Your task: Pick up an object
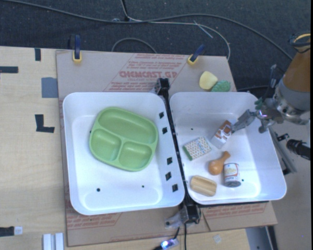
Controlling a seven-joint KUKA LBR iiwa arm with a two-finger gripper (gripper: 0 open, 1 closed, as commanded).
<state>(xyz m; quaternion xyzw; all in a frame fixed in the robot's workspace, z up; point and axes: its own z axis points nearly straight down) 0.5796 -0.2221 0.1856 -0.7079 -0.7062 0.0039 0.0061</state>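
Lying flat in the left white bin (73,139): a green plastic three-section plate (124,138). Reading "CHEMCAST GP" in red across the brown cardboard sheet (146,75) behind. Lying toward the right white bin's (271,189) far side: a small white-and-orange carton (223,132), long axis slanting lower left to upper right, pointing at the grey gripper (245,120) just beside it. Spread or pinching: cannot tell.

The arm (297,82) is seen entering from the right, its orange band uppermost and grey wrist below. The gripper (246,120) is extended leftward and downward at a slant. One grey finger (243,121) is discernible; its spread cannot be judged.
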